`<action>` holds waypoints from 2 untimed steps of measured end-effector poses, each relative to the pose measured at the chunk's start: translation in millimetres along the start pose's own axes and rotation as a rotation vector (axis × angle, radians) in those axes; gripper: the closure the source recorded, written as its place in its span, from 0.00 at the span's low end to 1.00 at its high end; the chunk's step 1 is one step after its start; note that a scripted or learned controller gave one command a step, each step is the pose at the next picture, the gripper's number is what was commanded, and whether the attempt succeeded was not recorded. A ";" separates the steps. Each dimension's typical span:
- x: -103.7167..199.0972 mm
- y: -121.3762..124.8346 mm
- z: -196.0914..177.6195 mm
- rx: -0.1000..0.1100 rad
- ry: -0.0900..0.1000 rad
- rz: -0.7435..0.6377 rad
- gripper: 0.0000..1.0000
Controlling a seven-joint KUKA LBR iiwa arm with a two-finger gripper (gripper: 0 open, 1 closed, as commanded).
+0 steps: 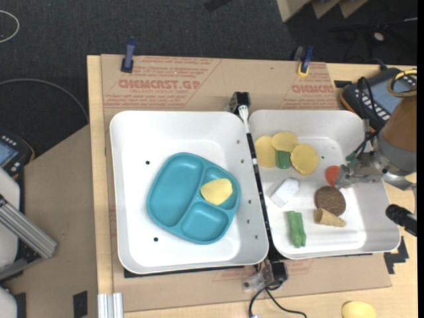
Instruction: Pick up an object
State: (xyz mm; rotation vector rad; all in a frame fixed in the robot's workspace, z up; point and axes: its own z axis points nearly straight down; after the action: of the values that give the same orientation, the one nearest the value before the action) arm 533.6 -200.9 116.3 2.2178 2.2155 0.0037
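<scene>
1. Two white bins are sitting side by side on the bench, the left bin [126, 177] and the right bin [371, 224].
2. A blue plate [175, 191] with three parts is lying in the left bin. A yellow chip [216, 191] is resting in its top right part.
3. The right bin is holding three more yellow chips [285, 150], a small green piece [283, 159], a white block [286, 191], a brown cookie [329, 201], a tan wedge [329, 218] and a long green piece [296, 228].
4. The gripper [350, 172] is hanging low at the right side of the right bin.
5. A small red thing [332, 173] is lying right by its tip. I cannot tell if they are touching.
</scene>
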 end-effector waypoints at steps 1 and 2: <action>0.1 -0.3 0.7 0.001 0.001 0.000 0.00; 27.3 -49.1 33.5 0.014 0.007 0.000 0.00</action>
State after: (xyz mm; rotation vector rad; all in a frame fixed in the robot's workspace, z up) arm 484.7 -173.7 82.4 2.2278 2.2258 -0.0038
